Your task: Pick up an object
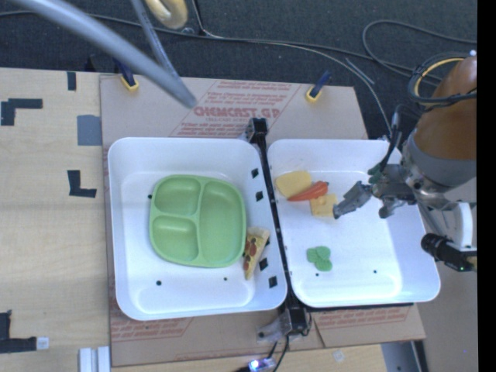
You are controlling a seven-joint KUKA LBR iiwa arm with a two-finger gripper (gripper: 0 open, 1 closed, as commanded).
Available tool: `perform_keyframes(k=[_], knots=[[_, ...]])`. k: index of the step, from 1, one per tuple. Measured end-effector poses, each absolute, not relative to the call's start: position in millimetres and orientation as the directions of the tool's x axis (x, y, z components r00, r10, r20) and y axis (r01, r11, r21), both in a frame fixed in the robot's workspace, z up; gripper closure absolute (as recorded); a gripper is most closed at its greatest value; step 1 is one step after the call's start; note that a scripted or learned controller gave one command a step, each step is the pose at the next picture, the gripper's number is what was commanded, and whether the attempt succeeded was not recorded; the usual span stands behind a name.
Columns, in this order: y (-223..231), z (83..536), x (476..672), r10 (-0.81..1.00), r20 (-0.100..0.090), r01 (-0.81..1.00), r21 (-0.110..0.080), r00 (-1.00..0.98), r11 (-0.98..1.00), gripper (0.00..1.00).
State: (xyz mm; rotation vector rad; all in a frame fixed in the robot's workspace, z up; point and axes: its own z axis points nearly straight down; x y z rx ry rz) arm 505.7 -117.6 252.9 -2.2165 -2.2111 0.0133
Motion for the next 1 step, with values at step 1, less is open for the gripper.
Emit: perform_keyframes(k=[1], knots=[[-117.2,259.0,508.0,1.000,0.000,1.000,-0.002,-0.001,0.001,0.00]])
